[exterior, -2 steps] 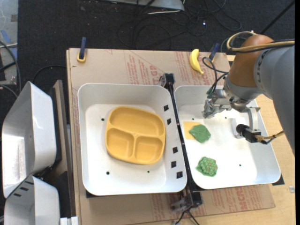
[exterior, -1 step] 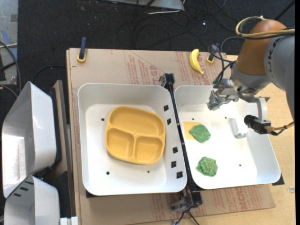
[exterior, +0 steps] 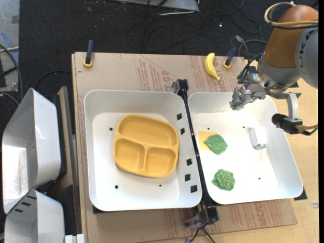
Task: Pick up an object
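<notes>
Green leafy soft-looking toy [exterior: 216, 144] lies in the right white bin [exterior: 283, 186], just left of a small grey metal piece [exterior: 257, 138]; probably light and squashy, best pinched across its middle. Gripper [exterior: 238, 103] hovers above-right.

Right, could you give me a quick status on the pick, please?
Gripper over right bin's far edge, nothing held. Green pieces and grey part untouched. Path unobstructed.
</notes>
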Available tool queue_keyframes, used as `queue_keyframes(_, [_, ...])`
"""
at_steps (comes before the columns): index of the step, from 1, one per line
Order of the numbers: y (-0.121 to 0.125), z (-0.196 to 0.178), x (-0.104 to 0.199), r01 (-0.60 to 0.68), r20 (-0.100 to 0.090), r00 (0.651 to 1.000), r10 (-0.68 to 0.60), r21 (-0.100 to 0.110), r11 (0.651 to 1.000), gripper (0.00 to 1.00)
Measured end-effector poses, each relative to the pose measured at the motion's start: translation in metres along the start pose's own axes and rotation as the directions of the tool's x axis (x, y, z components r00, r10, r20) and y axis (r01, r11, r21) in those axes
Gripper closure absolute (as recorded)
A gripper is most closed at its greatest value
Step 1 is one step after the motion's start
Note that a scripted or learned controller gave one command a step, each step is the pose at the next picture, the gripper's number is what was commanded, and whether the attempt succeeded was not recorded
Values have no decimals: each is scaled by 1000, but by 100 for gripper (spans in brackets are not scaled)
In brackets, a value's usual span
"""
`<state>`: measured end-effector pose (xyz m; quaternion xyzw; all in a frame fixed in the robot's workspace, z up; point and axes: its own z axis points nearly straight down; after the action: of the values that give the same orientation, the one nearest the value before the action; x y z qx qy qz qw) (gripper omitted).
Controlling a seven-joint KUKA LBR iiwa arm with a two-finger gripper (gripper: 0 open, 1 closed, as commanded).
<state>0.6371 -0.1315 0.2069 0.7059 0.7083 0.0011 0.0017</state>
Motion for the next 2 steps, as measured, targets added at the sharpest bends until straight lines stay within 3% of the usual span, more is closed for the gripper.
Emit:
queue_keyframes(1, [1,-53,0,1,1,1000,-1,-2,1000,100])
queue_keyframes(2, [-8,-41,57,3,-1,1000,-3,6,1000,100])
